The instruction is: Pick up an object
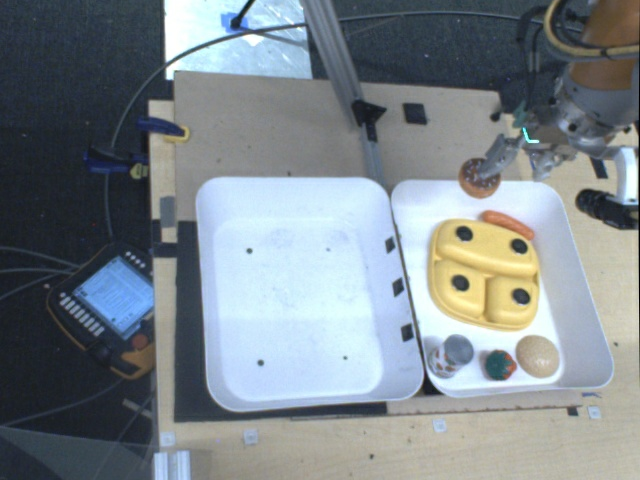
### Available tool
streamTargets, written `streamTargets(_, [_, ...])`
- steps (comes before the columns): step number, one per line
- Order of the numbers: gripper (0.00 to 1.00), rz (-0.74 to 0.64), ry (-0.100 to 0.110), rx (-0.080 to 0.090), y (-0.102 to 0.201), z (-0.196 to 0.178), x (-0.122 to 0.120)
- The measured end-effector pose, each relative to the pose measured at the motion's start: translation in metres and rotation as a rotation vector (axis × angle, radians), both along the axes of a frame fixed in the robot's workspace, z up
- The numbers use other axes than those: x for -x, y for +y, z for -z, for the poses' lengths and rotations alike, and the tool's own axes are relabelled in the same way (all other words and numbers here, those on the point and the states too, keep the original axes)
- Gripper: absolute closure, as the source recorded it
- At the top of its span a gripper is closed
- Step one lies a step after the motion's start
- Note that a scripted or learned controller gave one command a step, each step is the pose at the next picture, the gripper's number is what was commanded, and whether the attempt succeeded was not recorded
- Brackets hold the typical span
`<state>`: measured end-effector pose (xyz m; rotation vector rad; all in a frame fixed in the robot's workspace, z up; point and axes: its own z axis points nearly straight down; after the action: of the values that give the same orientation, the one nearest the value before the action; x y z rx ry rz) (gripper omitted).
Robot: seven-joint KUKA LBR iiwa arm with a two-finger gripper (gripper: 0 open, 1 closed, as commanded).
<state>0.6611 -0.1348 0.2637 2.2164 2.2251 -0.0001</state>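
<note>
Near edge first: the right bin (578,268) holds a row of small stuff along its front wall, a small grey-capped item (452,354), a red-and-green ball-like toy (500,365), and a tan egg-shaped object (538,356), all just beside each other. Behind them sits a big yellow block with dark dots (485,273), taking up the middle of that bin, long axis running front to back. Just past it, touching or nearly touching its far edge, lies an orange sausage-shaped piece (508,224), long axis slanting across the bin. The left bin (215,298) sits beside it, walls touching down the middle. Off the tabletop (270,128) on the left, a teach pendant (108,306) lies on the dark floor. Farthest back, at the right bin's far rim, a brown round donut-like object (479,177) hangs at the tip of the hand (490,168), which comes down from the grey-and-orange arm (590,58) at upper right. The hand looks closed on that round object, which shows right at the fingertips and appears lifted over the rim rather than resting in the bin; judging only, the blur makes the exact contact hard to confirm. Key relation: the object lies directly under and slightly left of the hand, so the pick looks mostly done and the next move calls for a clean lift; slipping is the risk.
</note>
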Motion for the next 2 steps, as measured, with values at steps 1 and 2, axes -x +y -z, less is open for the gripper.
streamTargets(1, [0.0, 0.0, -0.001, 0.0, 0.0, -0.001, 0.0])
streamTargets(2, [0.0, 0.001, 0.003, -0.001, 0.008, 0.051, 0.007])
